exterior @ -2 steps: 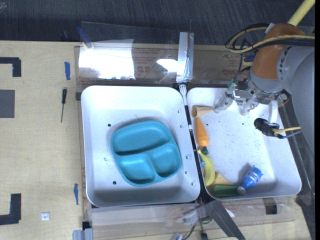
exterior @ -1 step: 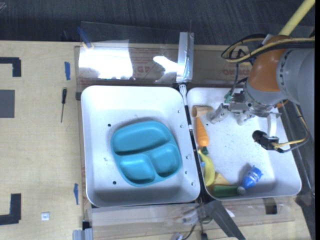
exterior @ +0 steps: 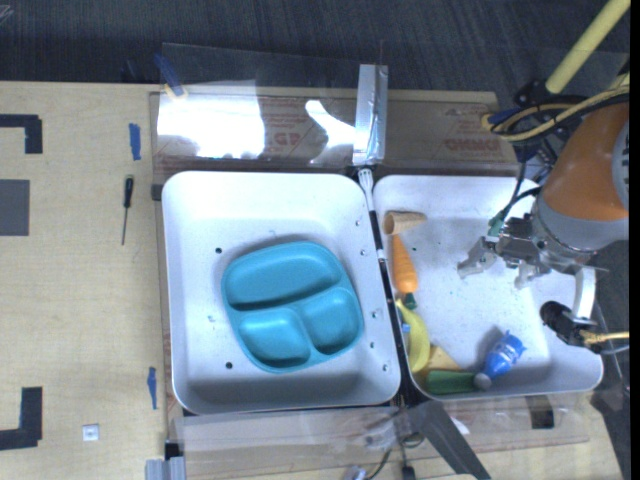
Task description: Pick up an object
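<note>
My gripper [exterior: 497, 267] hangs over the upper right part of the right bin [exterior: 455, 203], its two fingers spread apart with nothing between them, so it is open. Along the bin's left wall lies an orange carrot [exterior: 403, 265], with a tan wooden block [exterior: 404, 222] just above it. A yellow banana [exterior: 415, 335] curves below the carrot. At the front edge a green cucumber [exterior: 449, 379] lies flat. A blue and white object [exterior: 501, 355] rests beside it, below the gripper.
The left bin [exterior: 190, 218] holds a blue divided plate [exterior: 291, 303]. A clear plastic sheet and a metal divider [exterior: 370, 113] stand behind the bins. Yellow cables [exterior: 540, 113] run at the upper right near the arm's orange band [exterior: 598, 168].
</note>
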You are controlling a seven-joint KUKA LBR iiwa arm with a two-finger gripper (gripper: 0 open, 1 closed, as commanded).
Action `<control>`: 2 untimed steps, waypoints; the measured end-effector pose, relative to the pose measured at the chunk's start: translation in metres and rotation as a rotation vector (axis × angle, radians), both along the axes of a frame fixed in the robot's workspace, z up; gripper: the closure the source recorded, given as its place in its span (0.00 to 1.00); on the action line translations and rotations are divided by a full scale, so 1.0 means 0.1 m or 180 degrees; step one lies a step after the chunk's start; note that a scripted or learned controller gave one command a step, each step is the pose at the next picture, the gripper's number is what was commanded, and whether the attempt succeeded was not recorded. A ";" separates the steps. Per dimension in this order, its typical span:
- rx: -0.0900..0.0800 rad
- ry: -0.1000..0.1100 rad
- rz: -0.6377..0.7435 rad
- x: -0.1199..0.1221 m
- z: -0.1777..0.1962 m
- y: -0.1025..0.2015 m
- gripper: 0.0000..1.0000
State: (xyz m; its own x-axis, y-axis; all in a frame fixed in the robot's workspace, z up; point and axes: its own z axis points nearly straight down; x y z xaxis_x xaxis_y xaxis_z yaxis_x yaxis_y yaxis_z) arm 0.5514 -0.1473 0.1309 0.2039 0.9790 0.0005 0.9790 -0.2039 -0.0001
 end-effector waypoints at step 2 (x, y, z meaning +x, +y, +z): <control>-0.0006 -0.0011 0.1373 1.00 -0.45 0.31 0.00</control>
State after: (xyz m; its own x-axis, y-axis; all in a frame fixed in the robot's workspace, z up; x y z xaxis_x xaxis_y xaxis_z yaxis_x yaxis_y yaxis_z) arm 0.6514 -0.1166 0.0863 -0.2242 0.9745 -0.0016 0.9745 0.2242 0.0034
